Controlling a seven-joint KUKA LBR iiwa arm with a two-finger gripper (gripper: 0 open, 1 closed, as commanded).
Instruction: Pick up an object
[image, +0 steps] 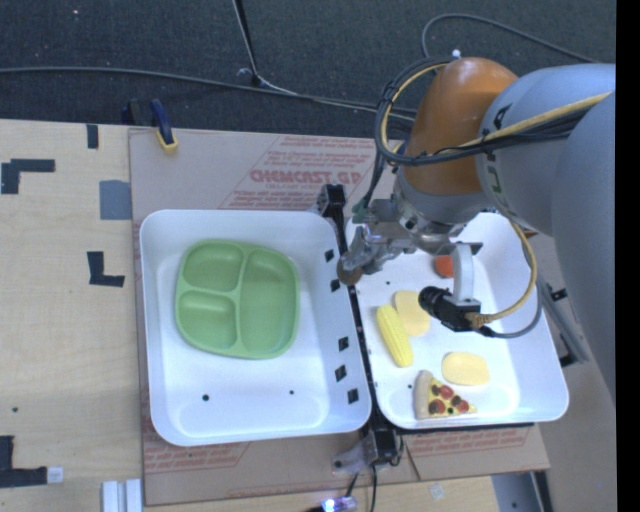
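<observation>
Four toy foods lie in your right bin (540, 395); the pincer (358, 262) hovers at its left rim, grip state unreadable; lower onto the corn (394, 335).

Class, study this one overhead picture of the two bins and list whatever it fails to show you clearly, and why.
1. Gripper: blurred and small in the camera view, so its state cannot be read.
2. Orange piece: partly hidden behind the arm's white part; what it is stays unclear.
3. Right bin: its far side is covered by the arm.
4. Pale yellow piece: the corn cob overlaps it; its shape stays uncertain.
</observation>
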